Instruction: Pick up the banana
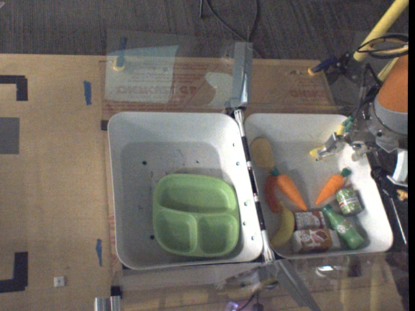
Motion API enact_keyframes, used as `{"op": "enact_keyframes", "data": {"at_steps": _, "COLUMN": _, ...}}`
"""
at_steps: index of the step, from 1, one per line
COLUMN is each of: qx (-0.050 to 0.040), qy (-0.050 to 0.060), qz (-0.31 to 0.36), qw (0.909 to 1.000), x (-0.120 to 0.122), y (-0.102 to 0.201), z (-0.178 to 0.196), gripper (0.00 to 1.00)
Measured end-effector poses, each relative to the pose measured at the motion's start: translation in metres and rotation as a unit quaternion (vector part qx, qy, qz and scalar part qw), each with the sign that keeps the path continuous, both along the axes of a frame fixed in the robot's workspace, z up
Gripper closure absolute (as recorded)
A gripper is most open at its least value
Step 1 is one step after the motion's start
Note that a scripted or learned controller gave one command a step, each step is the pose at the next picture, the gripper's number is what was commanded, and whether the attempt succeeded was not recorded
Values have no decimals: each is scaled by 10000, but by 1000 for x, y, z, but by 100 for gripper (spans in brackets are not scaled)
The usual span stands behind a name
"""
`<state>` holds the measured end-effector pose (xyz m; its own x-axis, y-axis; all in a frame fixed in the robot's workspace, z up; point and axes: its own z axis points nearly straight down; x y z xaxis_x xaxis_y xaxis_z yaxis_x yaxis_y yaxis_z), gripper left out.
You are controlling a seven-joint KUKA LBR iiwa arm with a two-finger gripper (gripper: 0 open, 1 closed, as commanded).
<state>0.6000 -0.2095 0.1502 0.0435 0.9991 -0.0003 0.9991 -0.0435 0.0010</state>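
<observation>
The tool (pixel 337 142) is hovering, grip state unclear, needing to straddle the banana (pixel 284 225) beside the bin wall (pixel 254 193).

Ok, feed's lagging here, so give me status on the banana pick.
Gripper over right bin's far right side, nothing seen held. Banana lying at bin's near left, untouched. Carrot right beside it.

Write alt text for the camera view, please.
A banana lies at the right bin's near-left edge among two carrots, cans and a green bottle; the gripper hovers over that bin's far-right side. The left bin holds a green divided tray.
</observation>
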Motion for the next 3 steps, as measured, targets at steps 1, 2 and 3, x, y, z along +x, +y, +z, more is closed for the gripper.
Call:
{"op": "enact_keyframes", "data": {"at_steps": 1, "qx": 1, "qy": -24, "qz": 93, "qw": 10000, "x": 39, "y": 2, "z": -63, "gripper": 0}}
{"op": "enact_keyframes", "data": {"at_steps": 2, "qx": -28, "qy": -47, "qz": 106, "qw": 9999, "x": 40, "y": 2, "z": -51, "gripper": 100}}
{"op": "enact_keyframes", "data": {"at_steps": 3, "qx": -8, "qy": -11, "qz": -447, "qw": 9990, "x": 68, "y": 36, "z": 58, "gripper": 100}}
